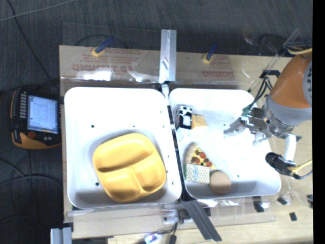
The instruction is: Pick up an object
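Biggest thing on the desk (228, 65) is the left shallow white plastic bin (81, 105), carrying a yellow moulded plastic tray w/ three compartments (130, 165). Taking the right shallow white plastic bin (223, 103) as landmark: four candidate items are sitting along its left wall & lower-left corner, well apart from the arm. A pizza-slice toy w/ red spots (199, 157) is lying mid-left; a tan rounded ball-like lump (220, 181) is touching or nearly touching it below; a pale green patterned flat packet (195, 174) is tucked at the lower left; a small black-and-white block w/ a tan piece beside it (185, 118) is sitting near the upper left.

Risks, as a judgement: items are crowding the wall, so a finger is likely hitting the rim or clipping two things at once; the round lump is prone to rolling away; the flat packet is giving little to pinch.

The hand (242, 125) is hovering over bare floor at the bin's right side, touching nothing, holding nothing. How far it's spread: can't tell, too blurred.
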You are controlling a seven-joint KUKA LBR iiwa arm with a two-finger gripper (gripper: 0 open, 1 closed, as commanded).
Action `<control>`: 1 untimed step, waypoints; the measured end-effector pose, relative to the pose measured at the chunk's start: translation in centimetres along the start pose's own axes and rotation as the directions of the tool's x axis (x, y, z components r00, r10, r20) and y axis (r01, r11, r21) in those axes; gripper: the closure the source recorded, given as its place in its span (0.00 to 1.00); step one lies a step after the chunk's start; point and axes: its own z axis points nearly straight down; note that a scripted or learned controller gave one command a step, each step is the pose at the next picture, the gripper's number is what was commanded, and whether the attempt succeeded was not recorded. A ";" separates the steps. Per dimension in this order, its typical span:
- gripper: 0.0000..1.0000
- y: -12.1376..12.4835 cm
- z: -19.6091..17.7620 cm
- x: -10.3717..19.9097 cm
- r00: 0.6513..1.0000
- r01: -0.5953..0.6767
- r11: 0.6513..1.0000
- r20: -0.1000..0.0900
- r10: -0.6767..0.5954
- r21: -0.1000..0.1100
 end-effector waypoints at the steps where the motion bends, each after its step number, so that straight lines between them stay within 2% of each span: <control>1: 0.00 -0.6 3.9 -0.2 0.998 -0.059 0.998 -0.001 0.059 0.002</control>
